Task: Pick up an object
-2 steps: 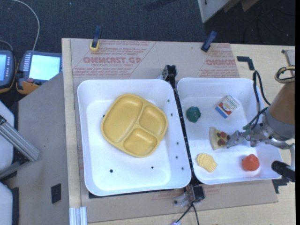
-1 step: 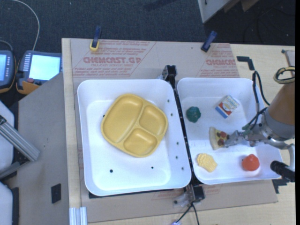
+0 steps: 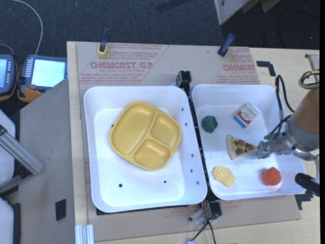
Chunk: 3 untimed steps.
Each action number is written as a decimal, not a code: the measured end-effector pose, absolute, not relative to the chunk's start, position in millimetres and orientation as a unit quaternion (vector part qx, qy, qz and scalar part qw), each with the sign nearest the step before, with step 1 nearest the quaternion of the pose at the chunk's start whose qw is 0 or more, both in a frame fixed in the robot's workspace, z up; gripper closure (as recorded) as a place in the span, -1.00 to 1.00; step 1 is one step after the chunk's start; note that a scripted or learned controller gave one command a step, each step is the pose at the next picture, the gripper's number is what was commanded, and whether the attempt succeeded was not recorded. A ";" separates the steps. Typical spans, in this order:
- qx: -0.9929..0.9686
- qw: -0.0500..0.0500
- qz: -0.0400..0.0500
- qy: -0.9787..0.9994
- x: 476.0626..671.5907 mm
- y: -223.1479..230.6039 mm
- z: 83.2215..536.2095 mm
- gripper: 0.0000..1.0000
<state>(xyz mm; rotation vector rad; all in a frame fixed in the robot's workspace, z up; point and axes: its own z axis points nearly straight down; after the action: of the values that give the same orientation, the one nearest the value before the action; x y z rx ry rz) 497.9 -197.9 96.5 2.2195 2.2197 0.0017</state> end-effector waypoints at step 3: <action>0.706 0.003 0.001 0.708 504.5 -194.7 259.0 1.00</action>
<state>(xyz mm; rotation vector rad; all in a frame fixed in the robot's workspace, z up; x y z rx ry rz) 504.5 -194.7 259.0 2.2144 2.2189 0.0039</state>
